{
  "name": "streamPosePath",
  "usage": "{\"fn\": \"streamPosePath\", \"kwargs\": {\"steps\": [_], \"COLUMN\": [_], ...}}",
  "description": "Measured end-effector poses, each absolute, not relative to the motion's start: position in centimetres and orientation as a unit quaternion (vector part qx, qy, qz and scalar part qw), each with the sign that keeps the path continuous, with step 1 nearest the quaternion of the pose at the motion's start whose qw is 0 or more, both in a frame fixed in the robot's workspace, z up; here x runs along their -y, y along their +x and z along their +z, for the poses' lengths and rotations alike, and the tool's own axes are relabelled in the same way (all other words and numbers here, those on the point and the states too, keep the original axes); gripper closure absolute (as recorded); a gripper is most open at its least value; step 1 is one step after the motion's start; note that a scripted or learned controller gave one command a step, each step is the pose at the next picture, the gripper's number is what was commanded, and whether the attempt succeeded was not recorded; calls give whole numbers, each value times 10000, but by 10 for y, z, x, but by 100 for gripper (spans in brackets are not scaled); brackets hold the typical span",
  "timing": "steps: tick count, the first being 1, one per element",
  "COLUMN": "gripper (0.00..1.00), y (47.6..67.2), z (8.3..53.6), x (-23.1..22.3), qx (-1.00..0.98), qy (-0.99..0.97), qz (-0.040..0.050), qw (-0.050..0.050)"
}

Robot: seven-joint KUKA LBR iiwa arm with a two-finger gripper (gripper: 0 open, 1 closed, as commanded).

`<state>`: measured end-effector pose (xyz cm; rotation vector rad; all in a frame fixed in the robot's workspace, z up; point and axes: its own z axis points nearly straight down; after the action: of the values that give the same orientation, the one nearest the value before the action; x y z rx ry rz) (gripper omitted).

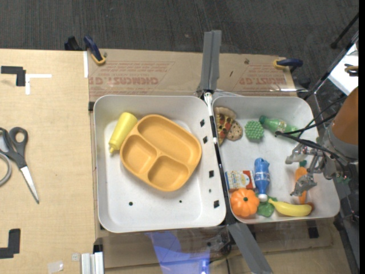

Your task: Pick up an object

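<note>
The gripper (303,176) hangs at the right bin's (285,103) three o'clock edge, fingers apart astride an orange carrot (300,176), not clearly clamped; a banana (292,208) lies just below, at five o'clock

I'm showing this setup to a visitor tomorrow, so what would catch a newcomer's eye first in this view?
Probably the big yellow-orange divided tray in the left bin, with a yellow bottle lying against its upper left edge. Next, the crowd of colourful toy food in the right bin: an orange pumpkin and a banana along the near edge. The gripper hangs over that bin's right side.
</note>
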<state>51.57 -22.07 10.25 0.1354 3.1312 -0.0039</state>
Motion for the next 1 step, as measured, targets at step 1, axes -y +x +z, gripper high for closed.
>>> {"fn": "streamPosePath", "kwargs": {"steps": [1], "gripper": [100], "y": [517], "z": [112], "x": [220], "qx": [-9991], "qy": [420], "qz": [-24], "qw": [57]}}
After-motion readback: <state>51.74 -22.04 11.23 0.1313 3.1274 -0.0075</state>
